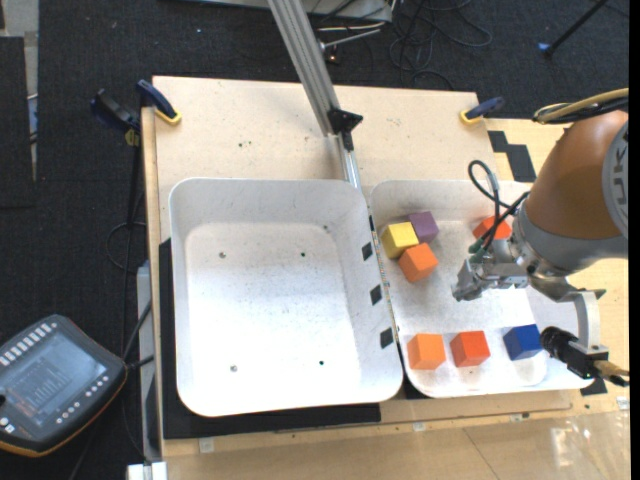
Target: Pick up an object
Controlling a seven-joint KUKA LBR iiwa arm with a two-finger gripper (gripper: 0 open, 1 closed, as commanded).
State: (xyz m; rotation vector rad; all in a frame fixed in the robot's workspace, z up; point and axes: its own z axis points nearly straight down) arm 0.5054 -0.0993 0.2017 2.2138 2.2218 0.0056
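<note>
Camera view: two white bins side by side on the surface (420, 118). Left bin (190, 268) has only specks. Right bin (440, 388) holds the blocks: yellow block (401, 236), purple block (424, 225) and orange block (419, 260) bunched near the top left, touching or nearly so; second orange block (427, 350), red-orange block (470, 348) and blue block (521, 341) in a row along the near edge; a red block (491, 228) partly behind the cable. Arm (585, 193) reaches in from the right; end effector (470, 286) hangs low over bare bin floor between the two groups. Can't tell whether it is apart or together, too blurred. Nothing visibly held. Judgement: early, pick not yet done; still needs a target, a close and a lift.
</note>
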